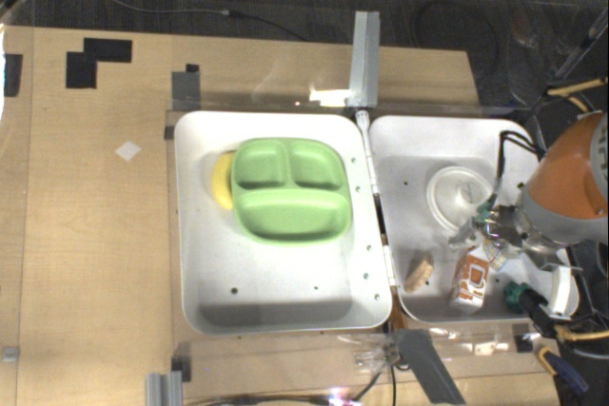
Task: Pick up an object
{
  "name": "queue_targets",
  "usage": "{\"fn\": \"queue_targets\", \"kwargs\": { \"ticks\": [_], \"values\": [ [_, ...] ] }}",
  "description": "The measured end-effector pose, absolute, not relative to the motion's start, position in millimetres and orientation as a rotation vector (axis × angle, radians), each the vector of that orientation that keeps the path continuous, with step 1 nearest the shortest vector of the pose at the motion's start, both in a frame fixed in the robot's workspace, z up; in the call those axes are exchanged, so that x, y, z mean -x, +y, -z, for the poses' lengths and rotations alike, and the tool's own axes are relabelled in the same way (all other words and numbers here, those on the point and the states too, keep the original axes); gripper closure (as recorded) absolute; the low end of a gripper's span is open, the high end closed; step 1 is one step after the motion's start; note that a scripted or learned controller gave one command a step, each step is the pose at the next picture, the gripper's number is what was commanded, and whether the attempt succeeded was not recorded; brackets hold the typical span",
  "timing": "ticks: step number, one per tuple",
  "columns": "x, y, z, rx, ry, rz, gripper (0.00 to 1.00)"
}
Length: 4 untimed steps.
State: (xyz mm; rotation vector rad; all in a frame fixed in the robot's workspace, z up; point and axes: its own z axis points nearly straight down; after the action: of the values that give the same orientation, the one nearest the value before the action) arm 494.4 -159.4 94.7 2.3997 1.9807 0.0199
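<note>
My gripper (488, 223) hangs low in the right bin (409, 147), at its right side. It sits just right of a clear plastic cup (457, 193) lying on the bin floor. An orange-and-white packet (470, 280) lies directly in front of the gripper, close under it. A small tan lump (419, 273) rests further left near the bin's front. I see nothing between the fingers.
The left bin (200, 280) holds a green divided tray (288, 188) with a yellow thing (221, 181) poking out at its left edge. A metal post (364, 62) stands behind the wall between the bins.
</note>
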Motion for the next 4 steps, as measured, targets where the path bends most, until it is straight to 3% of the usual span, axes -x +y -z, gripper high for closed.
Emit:
{"fn": "queue_targets", "kwargs": {
  "ticks": [1, 2, 3, 4],
  "values": [
    [-496.7, -160.5, -106.8, -2.391, 1.982, -0.024, 1.0],
    [-496.1, -160.3, -106.0, -2.393, 1.982, -0.022, 0.0],
    [-492.8, -166.4, -94.7, -2.234, 2.17, -0.013, 0.0],
    [-490.7, -127.0, -88.5, -2.293, 2.132, -0.012, 0.0]
  ]
}}
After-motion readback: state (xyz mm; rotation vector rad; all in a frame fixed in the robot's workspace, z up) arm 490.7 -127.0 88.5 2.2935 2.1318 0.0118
